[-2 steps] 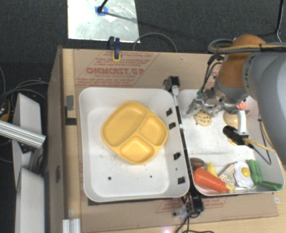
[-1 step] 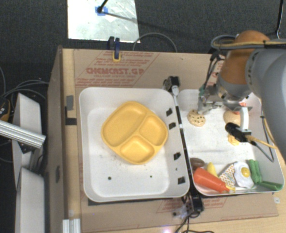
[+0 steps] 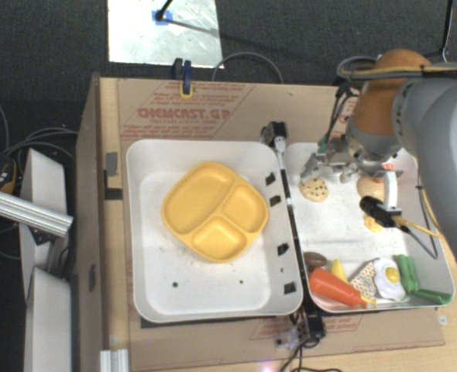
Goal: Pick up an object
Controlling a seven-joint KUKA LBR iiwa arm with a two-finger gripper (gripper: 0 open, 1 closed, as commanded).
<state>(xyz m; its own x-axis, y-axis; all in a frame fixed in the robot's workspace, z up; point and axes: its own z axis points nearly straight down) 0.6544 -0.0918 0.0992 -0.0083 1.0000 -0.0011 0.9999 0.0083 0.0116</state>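
Reaching in from the right, the gripper [image 3: 319,169] hangs over the far part of the right bin [image 3: 333,231] just above a cookie [image 3: 315,188], nothing visibly between its fingers, whose spread I cannot tell.

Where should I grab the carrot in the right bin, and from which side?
Probably take the carrot across its thick middle, coming straight down from above. It lies flat and slanted along the near edge of the right bin, fat end toward the divider, tip toward the fried egg. Its long sides look reachable, but the yellow piece sits close behind, so set the fingers across the width.
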